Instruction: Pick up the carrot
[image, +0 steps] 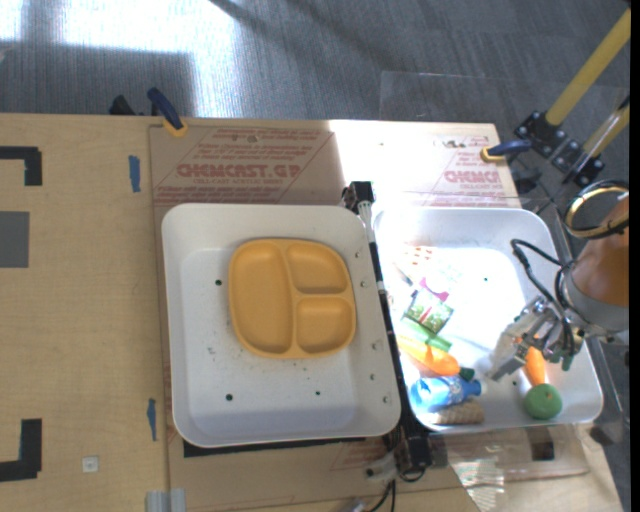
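Small orange plastic toy carrot (537, 366) | right bin's 4 o'clock | light, rigid, slick; grasp mid-body | two-finger metal gripper (530, 350) straddling it, closure unclear

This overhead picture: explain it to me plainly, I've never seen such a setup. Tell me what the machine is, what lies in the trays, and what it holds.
One fixed camera looks down at a slant on a bench with two shallow white bins. The left bin holds a yellow divided plate. The right bin holds toy foods: a green ball and a heap of colourful pieces. The machine is a robot arm reaching in from the right; its gripper sits at the orange carrot. Whether it grips the carrot is unclear.
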